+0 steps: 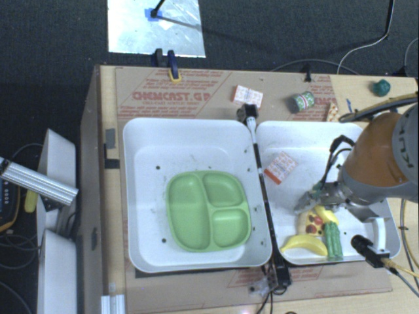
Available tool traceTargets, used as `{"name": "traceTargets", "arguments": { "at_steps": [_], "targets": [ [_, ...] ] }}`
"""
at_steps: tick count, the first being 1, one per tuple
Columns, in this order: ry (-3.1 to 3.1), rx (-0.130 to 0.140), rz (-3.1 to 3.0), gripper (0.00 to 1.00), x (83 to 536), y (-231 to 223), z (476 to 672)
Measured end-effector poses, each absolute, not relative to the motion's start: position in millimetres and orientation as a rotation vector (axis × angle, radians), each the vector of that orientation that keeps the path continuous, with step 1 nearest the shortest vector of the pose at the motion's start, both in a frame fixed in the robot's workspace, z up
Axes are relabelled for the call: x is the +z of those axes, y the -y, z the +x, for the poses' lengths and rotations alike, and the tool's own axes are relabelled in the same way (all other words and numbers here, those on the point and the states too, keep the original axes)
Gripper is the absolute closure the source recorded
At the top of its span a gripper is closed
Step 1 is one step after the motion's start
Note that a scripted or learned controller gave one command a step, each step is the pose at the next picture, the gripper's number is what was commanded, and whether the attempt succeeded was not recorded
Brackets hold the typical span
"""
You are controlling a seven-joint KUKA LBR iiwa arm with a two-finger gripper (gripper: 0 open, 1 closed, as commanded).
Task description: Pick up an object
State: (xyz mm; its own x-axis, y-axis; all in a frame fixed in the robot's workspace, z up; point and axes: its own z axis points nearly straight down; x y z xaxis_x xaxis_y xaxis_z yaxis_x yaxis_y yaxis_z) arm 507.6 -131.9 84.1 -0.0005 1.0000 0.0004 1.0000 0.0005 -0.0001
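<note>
The gripper (313,200) hangs low in the right white plastic bin (308,139), just above a yellow plastic banana (304,243) and green toy (333,241), probably lining up a grasp there.

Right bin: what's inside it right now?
In the right bin: a red-and-white packet, a banana, a green item and a small yellow piece. The arm covers the bin's right part, so anything there is hidden.

Red print on the brown board (171,97) behind the bins reads, seemingly, "CHEMCAST GP".
</note>
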Motion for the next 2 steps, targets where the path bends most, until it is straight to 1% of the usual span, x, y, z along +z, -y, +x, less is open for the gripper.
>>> {"name": "traceTargets", "arguments": {
  "at_steps": [1, 2],
  "targets": [
    [2.223, 0.000, -2.225, 0.00, 108, 208, 486.8],
    [2.227, -0.003, -2.220, 0.00, 167, 171, 551.4]
  ]
}}
